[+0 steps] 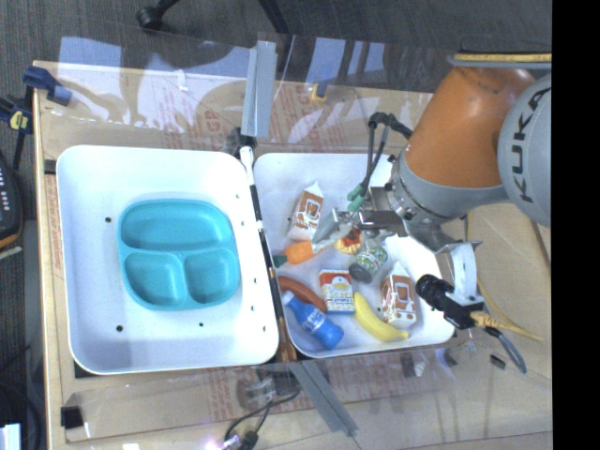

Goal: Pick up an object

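My gripper [345, 225] reaches down into the right bin [281, 172] from the right, its fingers low among the toy food. Right at its tip lie a small orange-and-red piece [351, 243] and a grey can [367, 262]. Around them I see a carton [307, 210], an orange carrot [299, 252], a sausage [302, 292], a small box [336, 290], a blue bottle [315, 324], a banana [372, 322] and a second carton [398, 298]. Nothing shows clearly between the fingers.
The left bin [84, 251] holds a turquoise compartment tray [178, 253]. The orange band and grey wrist [469, 139] hang over the right bin's far right corner. A metal divider [258, 82] stands between the bins at the back.
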Available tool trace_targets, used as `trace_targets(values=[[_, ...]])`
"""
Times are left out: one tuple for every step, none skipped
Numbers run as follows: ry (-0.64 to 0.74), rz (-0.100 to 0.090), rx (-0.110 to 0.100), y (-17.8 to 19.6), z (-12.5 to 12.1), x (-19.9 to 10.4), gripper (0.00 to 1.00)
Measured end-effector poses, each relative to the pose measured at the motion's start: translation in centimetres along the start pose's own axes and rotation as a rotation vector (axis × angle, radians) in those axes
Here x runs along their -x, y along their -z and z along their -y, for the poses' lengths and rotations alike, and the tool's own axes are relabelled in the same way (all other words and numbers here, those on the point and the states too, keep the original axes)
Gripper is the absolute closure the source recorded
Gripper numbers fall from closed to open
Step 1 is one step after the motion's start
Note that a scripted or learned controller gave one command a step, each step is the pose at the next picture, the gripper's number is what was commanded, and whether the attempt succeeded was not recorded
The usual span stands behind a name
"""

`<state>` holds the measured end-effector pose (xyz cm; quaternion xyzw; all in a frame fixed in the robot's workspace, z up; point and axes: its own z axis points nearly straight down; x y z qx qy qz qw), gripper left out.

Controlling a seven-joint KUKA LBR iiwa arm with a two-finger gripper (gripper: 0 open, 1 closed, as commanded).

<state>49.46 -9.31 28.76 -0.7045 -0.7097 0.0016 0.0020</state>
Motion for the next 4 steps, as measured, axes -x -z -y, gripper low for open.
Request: trace_targets(values=[[0.068, 0.001, -0.002, -10.4, -3.9, 0.8, 0.0], [-0.003, 0.001, 0.001, -19.3, -6.6, 4.8, 0.0], [0.002, 0.002, -0.002, -18.3, -6.5, 4.8, 1.0], [-0.033, 0.0, 0.005, -5.8, -13.0, 2.2, 1.0]])
